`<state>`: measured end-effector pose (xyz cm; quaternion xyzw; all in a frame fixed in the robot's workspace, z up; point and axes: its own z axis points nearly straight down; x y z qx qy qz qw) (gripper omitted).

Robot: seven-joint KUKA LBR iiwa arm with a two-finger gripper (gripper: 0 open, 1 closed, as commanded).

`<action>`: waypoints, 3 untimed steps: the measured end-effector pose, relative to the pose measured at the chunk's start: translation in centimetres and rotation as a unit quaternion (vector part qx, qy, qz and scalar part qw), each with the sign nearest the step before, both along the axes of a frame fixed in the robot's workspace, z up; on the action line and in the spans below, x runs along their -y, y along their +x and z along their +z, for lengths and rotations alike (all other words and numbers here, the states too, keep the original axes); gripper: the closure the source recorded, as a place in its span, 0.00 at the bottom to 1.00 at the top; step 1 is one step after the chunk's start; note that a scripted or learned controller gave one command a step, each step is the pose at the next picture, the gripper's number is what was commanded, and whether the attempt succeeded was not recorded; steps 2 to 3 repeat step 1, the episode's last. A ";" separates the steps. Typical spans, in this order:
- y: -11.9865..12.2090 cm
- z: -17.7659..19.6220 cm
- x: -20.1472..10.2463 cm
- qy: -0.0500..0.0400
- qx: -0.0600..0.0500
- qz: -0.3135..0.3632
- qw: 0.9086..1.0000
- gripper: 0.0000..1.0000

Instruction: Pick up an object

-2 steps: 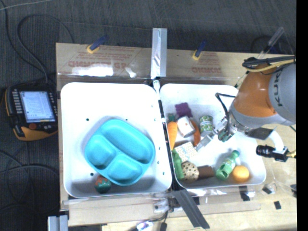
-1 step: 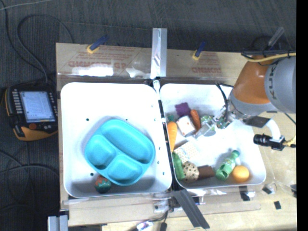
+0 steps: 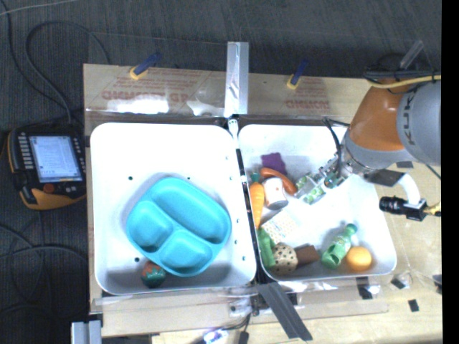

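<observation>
My gripper (image 3: 328,177) reaches down into the right bin (image 3: 373,213) near its back right, under the grey arm with the orange band (image 3: 379,126). Its tip sits right beside a small green and white object (image 3: 310,189), at or touching it; I cannot tell whether that object is held. To the left lie a purple block (image 3: 272,163), a curved orange piece (image 3: 278,177), a white can (image 3: 275,193) and a carrot (image 3: 256,202). Along the front are a green bottle (image 3: 339,244), an orange ball (image 3: 358,258), a brown block (image 3: 307,254) and a spotted cube (image 3: 285,258).
The left bin (image 3: 115,163) holds a blue divided plate (image 3: 179,224) and a small red and green object (image 3: 152,273) at its front. A white card (image 3: 284,226) and a green cucumber-like piece (image 3: 266,246) lie in the right bin. A pendant (image 3: 46,165) sits off the bench at left.
</observation>
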<state>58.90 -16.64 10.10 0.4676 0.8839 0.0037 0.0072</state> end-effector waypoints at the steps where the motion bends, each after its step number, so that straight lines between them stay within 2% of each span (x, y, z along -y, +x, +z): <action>1: -0.1 8.3 -9.6 0.000 -0.008 -0.005 1.000 1.00; 3: -0.1 8.3 -9.6 0.000 -0.008 -0.005 1.000 1.00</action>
